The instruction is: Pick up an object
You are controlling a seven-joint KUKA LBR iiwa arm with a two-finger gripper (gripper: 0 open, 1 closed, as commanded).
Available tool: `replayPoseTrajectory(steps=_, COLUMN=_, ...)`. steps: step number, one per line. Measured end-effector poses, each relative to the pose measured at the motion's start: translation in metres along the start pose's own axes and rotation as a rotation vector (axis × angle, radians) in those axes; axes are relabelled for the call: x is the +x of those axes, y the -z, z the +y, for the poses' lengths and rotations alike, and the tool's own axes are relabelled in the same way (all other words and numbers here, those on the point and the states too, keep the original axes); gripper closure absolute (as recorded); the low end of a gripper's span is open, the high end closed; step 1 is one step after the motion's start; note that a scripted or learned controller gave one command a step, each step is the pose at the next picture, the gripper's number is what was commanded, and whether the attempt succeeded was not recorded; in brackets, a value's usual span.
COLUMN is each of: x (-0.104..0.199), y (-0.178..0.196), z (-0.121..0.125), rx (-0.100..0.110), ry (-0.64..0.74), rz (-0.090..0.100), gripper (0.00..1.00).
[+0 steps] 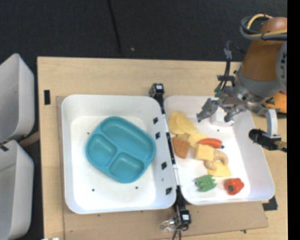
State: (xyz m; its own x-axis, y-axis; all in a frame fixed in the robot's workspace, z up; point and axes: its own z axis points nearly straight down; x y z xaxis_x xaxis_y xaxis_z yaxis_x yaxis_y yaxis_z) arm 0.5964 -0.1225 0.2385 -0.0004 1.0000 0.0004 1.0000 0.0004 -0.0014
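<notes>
Arm (262, 59) is reaching over the right bin (255, 179), gripper (219, 112) spread wide, holding nothing; one tray (121, 149) is lying in the left bin (75, 184).

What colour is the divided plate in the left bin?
Teal blue; the plate shows plainly in the camera view.

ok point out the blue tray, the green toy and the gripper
blue tray (121, 149): camera view, on its middle divider, in the left bin
green toy (205, 183): camera view, on its middle, in the right bin
gripper (219, 111): camera view, midway between its fingertips, above the right bin
</notes>
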Motion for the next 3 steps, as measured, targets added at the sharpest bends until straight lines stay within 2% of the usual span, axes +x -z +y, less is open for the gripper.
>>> replayPoseTrajectory(steps=1, x=0.071, y=0.070, z=-0.038, rx=-0.004, ry=0.009, rz=0.002, gripper=0.00)
replayPoseTrajectory(steps=2, x=0.187, y=0.213, z=-0.074, rx=-0.015, ry=0.015, rz=0.004, gripper=0.00)
replayPoseTrajectory(steps=3, x=0.179, y=0.213, z=-0.072, rx=0.002, ry=0.006, rz=-0.006, gripper=1.00)
